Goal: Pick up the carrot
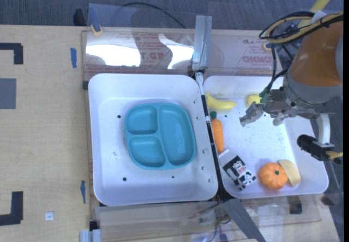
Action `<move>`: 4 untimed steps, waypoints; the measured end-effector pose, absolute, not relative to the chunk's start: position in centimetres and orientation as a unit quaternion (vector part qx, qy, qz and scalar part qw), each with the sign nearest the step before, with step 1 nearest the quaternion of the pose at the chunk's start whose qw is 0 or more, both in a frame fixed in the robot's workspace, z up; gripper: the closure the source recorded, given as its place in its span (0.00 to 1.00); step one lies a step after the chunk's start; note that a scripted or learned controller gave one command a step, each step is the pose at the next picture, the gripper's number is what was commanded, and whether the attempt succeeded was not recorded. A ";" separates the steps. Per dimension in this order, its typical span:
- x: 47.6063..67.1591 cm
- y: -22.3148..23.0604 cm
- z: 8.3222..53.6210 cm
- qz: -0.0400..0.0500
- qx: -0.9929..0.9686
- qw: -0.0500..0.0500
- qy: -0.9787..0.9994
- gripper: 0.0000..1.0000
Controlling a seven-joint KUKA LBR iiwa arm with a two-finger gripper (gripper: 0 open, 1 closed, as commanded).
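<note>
Carrot (217, 134): lies in the right bin, pressed along its left wall, green top pointing away toward the banana; nothing grips it, so the pick is not yet made.
Left bin (103, 143): holds a blue divided plate (160, 135), likely just a bystander to this task.
Right bin (256, 186): carries the loose items; its right rim is hidden under the arm.
Arm (319, 61): reaches in from the right, its bulk covering the bin's far corner.
Gripper (264, 115): hangs over the bin's middle, well apart from the carrot, jaws spread and holding nothing.
Banana (220, 104): near the top wall; a second yellow bit beside the gripper is too hidden to name.
Pumpkin (272, 175): touches a pale yellow piece, hard to identify.
Black-and-white carton (238, 171): tilted near the front wall.
</note>
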State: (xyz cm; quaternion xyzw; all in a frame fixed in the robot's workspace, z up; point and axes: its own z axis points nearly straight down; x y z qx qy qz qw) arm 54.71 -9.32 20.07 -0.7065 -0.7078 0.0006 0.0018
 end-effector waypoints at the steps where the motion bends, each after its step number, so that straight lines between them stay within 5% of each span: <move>1: 47.9 -15.3 10.0 0.002 -0.626 0.004 -0.780 0.00; 2: 48.1 -17.9 35.1 -0.002 -0.618 -0.006 -0.786 0.00; 3: 51.9 -15.3 43.9 -0.002 -0.629 -0.004 -0.777 0.00; 4: 47.9 -21.0 33.2 0.001 -0.529 0.000 -0.849 0.00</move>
